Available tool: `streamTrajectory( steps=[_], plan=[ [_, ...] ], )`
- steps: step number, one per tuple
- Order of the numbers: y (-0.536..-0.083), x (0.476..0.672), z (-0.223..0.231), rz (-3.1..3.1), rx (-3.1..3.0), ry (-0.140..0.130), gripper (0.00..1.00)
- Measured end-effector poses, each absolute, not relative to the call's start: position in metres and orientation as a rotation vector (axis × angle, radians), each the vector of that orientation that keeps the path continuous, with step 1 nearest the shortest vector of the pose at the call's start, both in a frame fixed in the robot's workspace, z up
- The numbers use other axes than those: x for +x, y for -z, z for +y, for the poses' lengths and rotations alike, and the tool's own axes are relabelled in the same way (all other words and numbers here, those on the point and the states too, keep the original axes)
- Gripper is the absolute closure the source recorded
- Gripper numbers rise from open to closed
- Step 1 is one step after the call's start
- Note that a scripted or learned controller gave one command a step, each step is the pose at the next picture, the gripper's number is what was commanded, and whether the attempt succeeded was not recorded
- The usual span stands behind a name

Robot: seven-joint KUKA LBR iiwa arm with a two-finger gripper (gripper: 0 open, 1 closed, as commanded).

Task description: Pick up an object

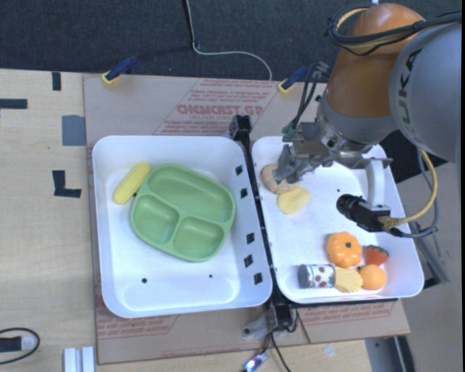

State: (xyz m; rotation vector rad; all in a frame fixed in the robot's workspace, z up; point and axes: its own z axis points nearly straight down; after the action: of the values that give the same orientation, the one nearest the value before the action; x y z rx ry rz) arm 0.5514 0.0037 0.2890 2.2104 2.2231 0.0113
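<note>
Camera view: claw low in the right bin, tan round piece just beside it, view-left; grip state can't be told.

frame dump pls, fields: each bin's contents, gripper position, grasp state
left bin: green divided plate; yellow corn cob at the plate's far-left edge
right bin: tan round piece, pale yellow wedge, orange pumpkin, small can, orange ball
gripper: over the right bin's far-left corner, at the tan round piece
grasp: cannot tell
</note>
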Motion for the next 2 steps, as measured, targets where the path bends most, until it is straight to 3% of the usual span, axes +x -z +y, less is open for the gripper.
streamTrajectory(
  steps=[1, 2],
  plan=[
    [-0.357, 0.532, 0.065, 2.229, 2.211, -0.007, 1.00],
    [-0.339, 0.481, 0.063, 2.225, 2.223, 0.006, 1.00]
  ],
)
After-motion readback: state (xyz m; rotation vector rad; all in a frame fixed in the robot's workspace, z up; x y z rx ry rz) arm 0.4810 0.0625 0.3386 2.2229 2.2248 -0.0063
